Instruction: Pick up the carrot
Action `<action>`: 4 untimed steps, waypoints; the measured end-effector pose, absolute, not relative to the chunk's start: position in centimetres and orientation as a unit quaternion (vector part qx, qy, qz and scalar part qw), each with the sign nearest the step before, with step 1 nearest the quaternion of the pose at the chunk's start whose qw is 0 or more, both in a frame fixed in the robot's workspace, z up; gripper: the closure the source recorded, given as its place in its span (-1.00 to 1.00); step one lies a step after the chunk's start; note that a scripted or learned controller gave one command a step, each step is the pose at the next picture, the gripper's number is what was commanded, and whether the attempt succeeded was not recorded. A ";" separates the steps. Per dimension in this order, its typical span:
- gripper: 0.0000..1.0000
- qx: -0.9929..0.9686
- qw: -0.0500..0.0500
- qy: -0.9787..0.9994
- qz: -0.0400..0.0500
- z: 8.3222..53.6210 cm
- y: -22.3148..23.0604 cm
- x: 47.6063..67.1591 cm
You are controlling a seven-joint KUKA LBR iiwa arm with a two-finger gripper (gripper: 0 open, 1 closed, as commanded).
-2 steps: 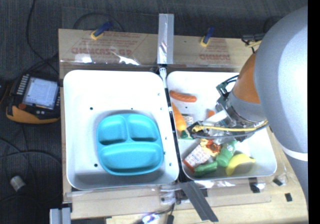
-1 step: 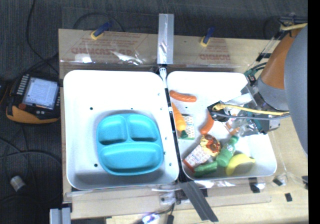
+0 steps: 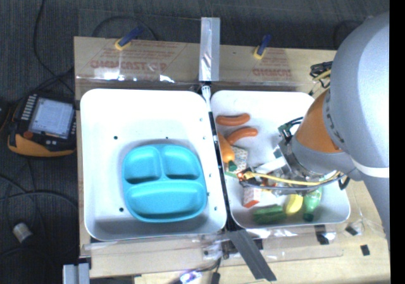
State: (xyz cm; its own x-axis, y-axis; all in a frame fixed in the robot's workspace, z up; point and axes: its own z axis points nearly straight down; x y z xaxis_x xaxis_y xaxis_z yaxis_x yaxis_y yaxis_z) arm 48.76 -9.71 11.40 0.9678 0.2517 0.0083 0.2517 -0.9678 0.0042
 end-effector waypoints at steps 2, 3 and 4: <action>1.00 0.993 0.001 0.118 -0.003 43.4 -14.8 48.5; 1.00 0.991 0.001 0.136 -0.004 40.8 -15.4 48.7; 1.00 0.994 0.001 0.114 -0.004 43.3 -21.9 49.3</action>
State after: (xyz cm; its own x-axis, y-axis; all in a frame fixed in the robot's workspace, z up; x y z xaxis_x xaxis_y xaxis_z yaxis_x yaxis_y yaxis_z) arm 49.28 -21.87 43.29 0.9742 0.2256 -0.0077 0.2256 -0.9742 0.0001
